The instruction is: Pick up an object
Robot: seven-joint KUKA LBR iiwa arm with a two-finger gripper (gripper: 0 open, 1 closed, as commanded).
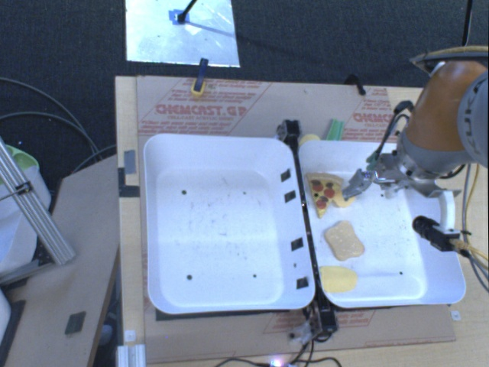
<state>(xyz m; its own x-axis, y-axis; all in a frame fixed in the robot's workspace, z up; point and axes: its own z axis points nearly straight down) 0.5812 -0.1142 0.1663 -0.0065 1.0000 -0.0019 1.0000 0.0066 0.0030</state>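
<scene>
The arm reached in from the right, over the right bin (439,285). Its gripper (356,183) hung low near the top of that bin, with its tip pointing left. I could not tell if it had hold of anything, because it looked too small and dark from where I stood.

Three toy foods lay in the right bin. The pizza slice (324,192) was the nearest one. It lay just to the left of the gripper, so close that the tip seemed to touch its right edge, or nearly so. The slice's wide crust was at the top and its point aimed down and a little left, so its long way ran up and down the bin. The gripper came at it from the side, across that long way.

The bread piece (343,241) lay lower down, below the gripper and a bit left. The yellow lump (337,279) sat lower again, near the bottom wall and well apart from the gripper.

The left bin (164,281) had no toys in it.

I think the pizza slice was the one to go for. The gripper would only need a tiny move left and down to get over it.
</scene>
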